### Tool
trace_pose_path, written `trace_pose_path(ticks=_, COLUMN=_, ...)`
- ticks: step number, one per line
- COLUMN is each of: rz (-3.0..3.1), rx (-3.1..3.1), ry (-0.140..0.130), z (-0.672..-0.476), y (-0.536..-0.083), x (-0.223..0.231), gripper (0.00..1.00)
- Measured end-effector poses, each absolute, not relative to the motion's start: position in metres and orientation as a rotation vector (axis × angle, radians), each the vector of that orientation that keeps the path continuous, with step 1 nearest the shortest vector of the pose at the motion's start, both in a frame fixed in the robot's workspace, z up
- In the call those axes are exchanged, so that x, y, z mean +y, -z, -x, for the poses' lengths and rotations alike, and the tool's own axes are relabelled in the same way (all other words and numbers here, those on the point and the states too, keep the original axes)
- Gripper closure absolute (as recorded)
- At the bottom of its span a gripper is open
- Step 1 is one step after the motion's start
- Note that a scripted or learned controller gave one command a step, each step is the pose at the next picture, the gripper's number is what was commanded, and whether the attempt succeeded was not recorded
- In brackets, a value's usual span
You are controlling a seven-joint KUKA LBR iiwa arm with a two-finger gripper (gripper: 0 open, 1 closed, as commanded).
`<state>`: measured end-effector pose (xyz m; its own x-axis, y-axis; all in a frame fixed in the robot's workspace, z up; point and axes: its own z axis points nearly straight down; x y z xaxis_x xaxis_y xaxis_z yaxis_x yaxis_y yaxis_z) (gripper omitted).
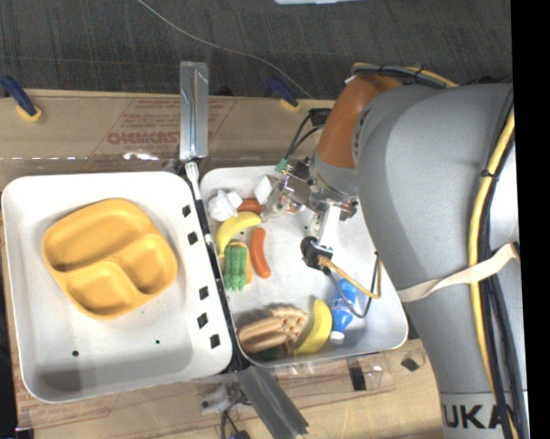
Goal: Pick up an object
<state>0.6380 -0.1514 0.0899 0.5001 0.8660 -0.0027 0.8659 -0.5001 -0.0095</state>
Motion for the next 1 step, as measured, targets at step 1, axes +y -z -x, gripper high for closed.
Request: trace_pose_path(ticks=1, rz=2.871, rx=-1.25, ry=-0.023, z=-0.6532, y=-0.1216, x=-0.0966, gripper=0.0)
